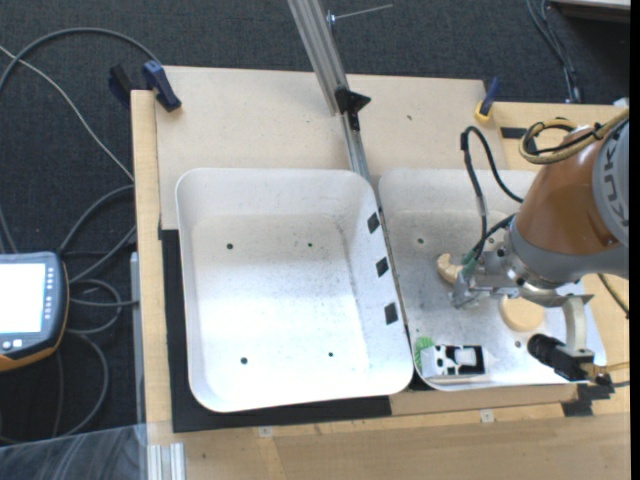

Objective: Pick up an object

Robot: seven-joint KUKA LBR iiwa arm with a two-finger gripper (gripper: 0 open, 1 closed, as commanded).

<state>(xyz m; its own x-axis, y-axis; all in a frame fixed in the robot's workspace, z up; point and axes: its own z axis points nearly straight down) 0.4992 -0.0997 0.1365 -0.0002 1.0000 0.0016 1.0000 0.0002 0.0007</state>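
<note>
Where the right bin [425, 208] nears the counter's [250, 118] front edge, one small black-and-white packet [455, 359] lies against the rim. Farther in, one round tan disc [520, 314] sits beside the end effector [463, 296], which is low over the bin floor; I cannot tell how far open it is. One pale beige piece [448, 266] lies just beyond it. The left bin [280, 288] makes two.

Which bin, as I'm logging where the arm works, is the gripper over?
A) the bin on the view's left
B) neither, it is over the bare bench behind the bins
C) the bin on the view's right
C: the gripper hangs over the right-hand bin, close beside a tan piece lying there.
</note>
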